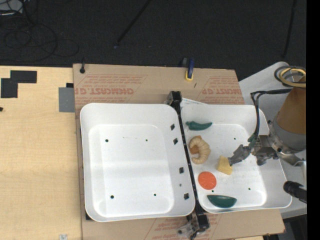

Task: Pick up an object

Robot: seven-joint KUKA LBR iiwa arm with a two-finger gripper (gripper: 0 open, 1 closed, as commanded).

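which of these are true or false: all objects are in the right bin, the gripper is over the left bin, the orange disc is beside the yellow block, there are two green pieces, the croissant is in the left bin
1. All objects are in the right bin: true.
2. The gripper is over the left bin: false, it is over the right bin, next to the yellow block.
3. The orange disc is beside the yellow block: true.
4. There are two green pieces: true, one near the far edge, one near the front.
5. The croissant is in the left bin: false, it is in the right bin.

Robotics lab: two white bins (pixel 131 119) clamped on cardboard-covered bench (pixel 150 84), cables (pixel 30 34) on dark floor, robot arm (pixel 292 119).
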